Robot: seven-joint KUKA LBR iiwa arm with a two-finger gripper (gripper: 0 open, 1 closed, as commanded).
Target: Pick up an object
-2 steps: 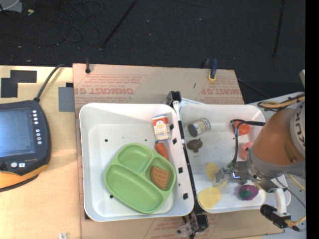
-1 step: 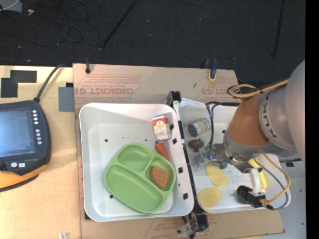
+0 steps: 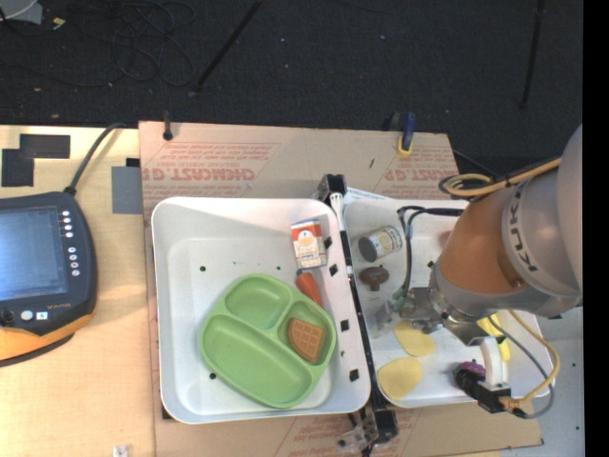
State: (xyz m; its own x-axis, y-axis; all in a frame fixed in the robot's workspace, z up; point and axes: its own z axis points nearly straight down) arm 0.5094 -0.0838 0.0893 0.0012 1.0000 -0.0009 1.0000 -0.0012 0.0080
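Your tool [image 3: 411, 305] hung low in the right bin [image 3: 430, 208], over the pale flat chips [image 3: 414, 342] at its near side: light, thin, brittle-looking, best pinched by an edge

Place: robotics lab.
Evidence: a teach pendant [image 3: 38, 260] sits at the table's left; loose cables [image 3: 124, 27] trail over dark carpet; two white bins [image 3: 181, 255] rest on taped cardboard [image 3: 247, 165].

The green tray [image 3: 249, 346] fills the lower left bin [image 3: 176, 255], a waffle [image 3: 306, 338] on it; bare floor lies behind the tray. Right of the tray, the arm [image 3: 504, 246] overhangs the other bin [image 3: 433, 400], crowding a jar [image 3: 381, 245] and yellow discs [image 3: 400, 376].
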